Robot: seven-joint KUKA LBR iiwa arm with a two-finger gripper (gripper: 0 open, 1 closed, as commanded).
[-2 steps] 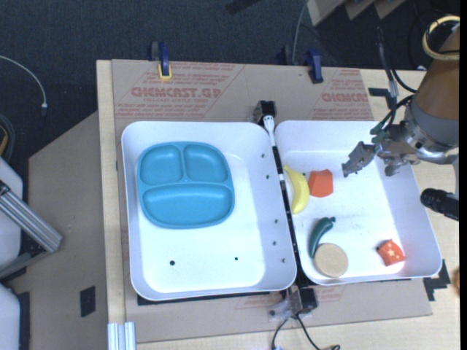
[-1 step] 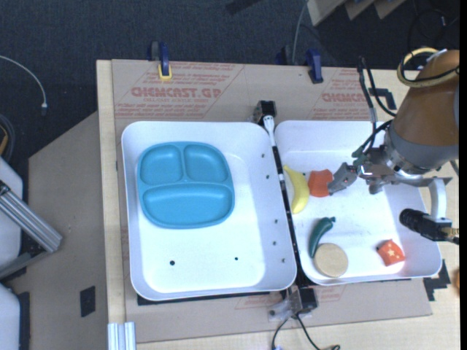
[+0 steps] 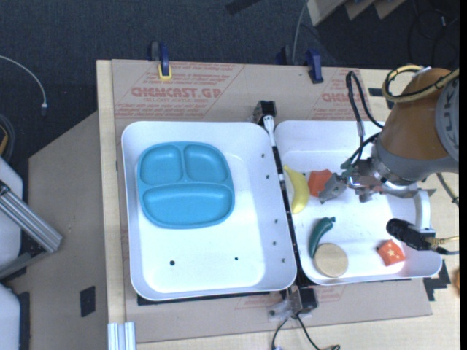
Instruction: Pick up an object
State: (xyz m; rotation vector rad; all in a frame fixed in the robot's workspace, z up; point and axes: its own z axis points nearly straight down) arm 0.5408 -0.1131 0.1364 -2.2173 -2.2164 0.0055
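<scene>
Cardboard-topped bench, right bin [image 3: 365,133]: gripper [image 3: 337,186] hovers mid-right beside the orange block [image 3: 319,181], can't tell its grip, so it's mid-approach, needs lowering over it.

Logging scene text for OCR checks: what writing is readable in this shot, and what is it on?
"CHEMCAST G.P" reads in red print on the brown board behind the left bin.
A second red print sits on the same board behind the right bin, cut off by the arm, too partial to read.
A smaller red line under the first print is too blurred to read.
</scene>
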